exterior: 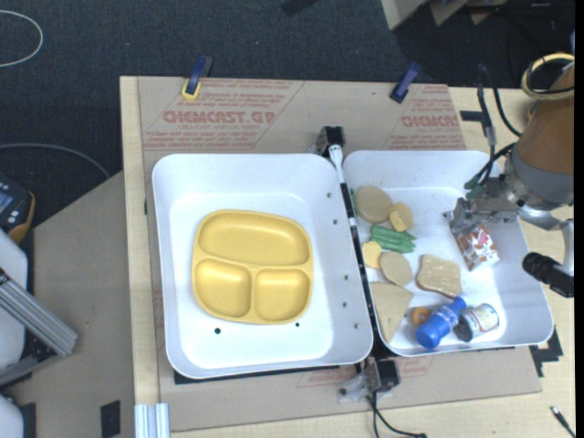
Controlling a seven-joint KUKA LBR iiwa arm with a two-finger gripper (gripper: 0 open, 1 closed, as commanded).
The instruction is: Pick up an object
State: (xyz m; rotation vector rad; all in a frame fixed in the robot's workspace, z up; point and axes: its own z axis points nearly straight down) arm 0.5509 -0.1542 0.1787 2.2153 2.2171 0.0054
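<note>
Tool: tool (474, 215) low over the right bin's far right part, on or just above a small red-and-white packet (476, 246); released or clenched, I cannot tell, and no thing shows between its fingers
Step in hand: judged as the descent onto the packet, nothing lifted yet
Doing it well: come straight down, centre on the packet, close only once the tips straddle it, then lift vertically; the packet looks thin and flat, so a shallow close may slip off, and the bin's right wall is near
Left bin: white bin (173, 272) on the bench's left half, holding a yellow divided tray (253, 265) with three compartments, nothing seen in them
Right bin: white bin (538, 313) touching the left bin along its long edge, crowded with small things
Right bin, left side: round tan piece (372, 203) toward the far edge with a small yellow piece (400, 218) just beside it; green item (392, 238) below these; oval tan piece (396, 268); pale wedge (391, 307) at the near edge
Right bin, middle: toast-like slice (440, 276); blue bottle (439, 325) lying near the near edge, a silver can (482, 318) just beside it
Right bin, right side: the packet under the tool, apart from the toast-like slice
</note>
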